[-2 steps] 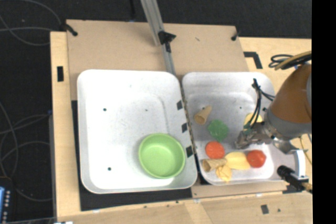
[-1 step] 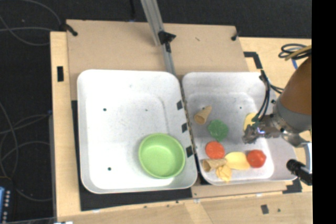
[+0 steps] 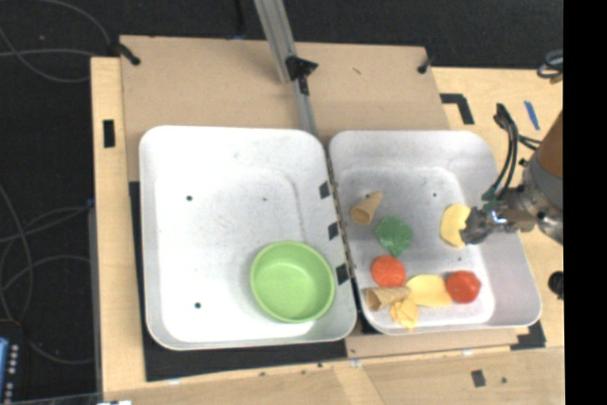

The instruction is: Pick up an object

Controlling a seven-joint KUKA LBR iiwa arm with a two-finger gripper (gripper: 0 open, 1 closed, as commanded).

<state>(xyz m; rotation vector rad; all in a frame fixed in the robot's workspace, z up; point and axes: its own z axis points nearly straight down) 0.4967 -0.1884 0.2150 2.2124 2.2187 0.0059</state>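
Gripper (image 3: 481,225) meets the yellow piece (image 3: 455,225) right of the green bowl (image 3: 292,281); grasp, we cannot tell.

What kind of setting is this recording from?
Most likely a robotics lab bench for pick-up trials: two white bins on a board, toy food pieces like the green bowl and a red ball, and loose cables on the dark floor.
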